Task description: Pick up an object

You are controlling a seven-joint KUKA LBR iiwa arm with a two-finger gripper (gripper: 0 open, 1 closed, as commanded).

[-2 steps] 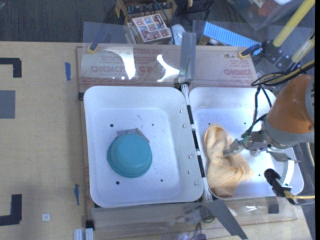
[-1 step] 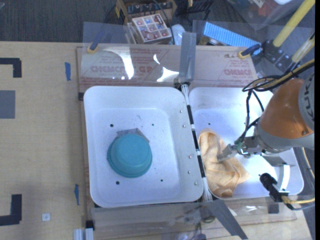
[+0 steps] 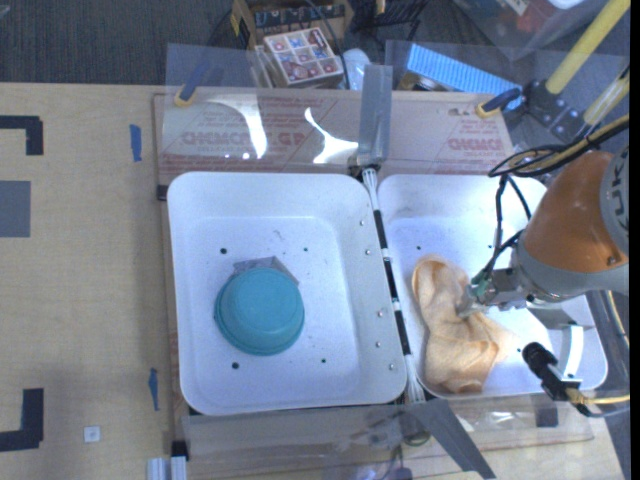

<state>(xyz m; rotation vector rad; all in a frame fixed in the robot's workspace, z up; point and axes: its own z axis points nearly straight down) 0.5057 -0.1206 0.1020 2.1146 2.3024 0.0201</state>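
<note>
Spreading across the whole shot is the wooden bench [image 3: 80, 298], pale and flat, with black marks and bits of blue tape on its left side. On it sit the two bins: the left bin [image 3: 200, 208] and the right bin [image 3: 410, 208], side by side, meeting at a hinged seam down the middle.

Now the arm [image 3: 575, 230], coming in from the right, orange band bulging over the right bin's right half, black cables looping above it. It's bent low, wrist angled down and leftward into the bin.

In the right bin lies the tan cloth [image 3: 452, 328], crumpled, stretched from the middle of the bin toward its near edge. In the left bin, a teal bowl [image 3: 260, 311] sits upside down, near the left of centre, on a grey patch.

And the gripper [image 3: 468, 306]: its tip is down against the right edge of the cloth, pressed into the folds. Whether it's spread or clenched, I can't tell; the tip is too small and buried in fabric.

Beyond the far edge sit clear panels and boxed clutter.
</note>
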